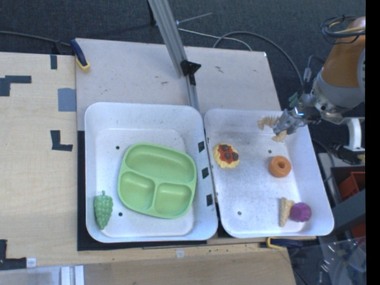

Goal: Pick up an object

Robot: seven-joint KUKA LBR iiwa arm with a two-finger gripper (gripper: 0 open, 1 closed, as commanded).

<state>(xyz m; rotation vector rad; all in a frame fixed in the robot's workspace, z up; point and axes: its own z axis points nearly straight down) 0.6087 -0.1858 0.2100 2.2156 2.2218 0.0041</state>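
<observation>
My gripper (286,123) hangs over the far right corner of the right bin (249,227), below the grey arm with its orange band (343,64). A small tan object (268,123) lies right beside the gripper tip; I cannot tell whether it is touching it. In the same bin are a yellow and red toy pastry (226,155) near the left wall, an orange donut (279,167) in the middle right, and an ice cream cone with a purple scoop (294,211) at the near right.
The left bin (95,123) holds a green divided plate (157,180) and a bunch of green grapes (103,209) in its near left corner. A grey metal post (169,28) slants down to the bins' far edge. Cables lie beyond the bench.
</observation>
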